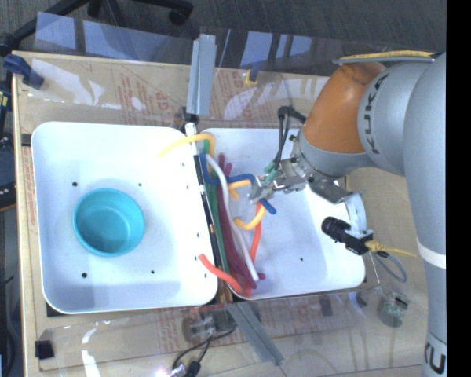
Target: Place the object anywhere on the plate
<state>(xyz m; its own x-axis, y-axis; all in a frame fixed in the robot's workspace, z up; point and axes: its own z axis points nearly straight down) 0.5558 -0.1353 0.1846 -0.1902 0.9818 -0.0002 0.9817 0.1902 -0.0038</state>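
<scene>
Arm (377, 116) bent over right bin (330, 269) | jaws (261, 191) among straws (235, 234), grip unclear | plate (109, 222) left

The arm (408, 108) is a thick, smooth grey tube with rounded joints. A glossy orange band (341, 116) wraps the section above the wrist, and dark letters run along the grey shell beside it. At the lower right of the frame a pale ring crosses the grey casing. The gripper (261, 191) is small, of dull metal with thin dark cables.
</scene>
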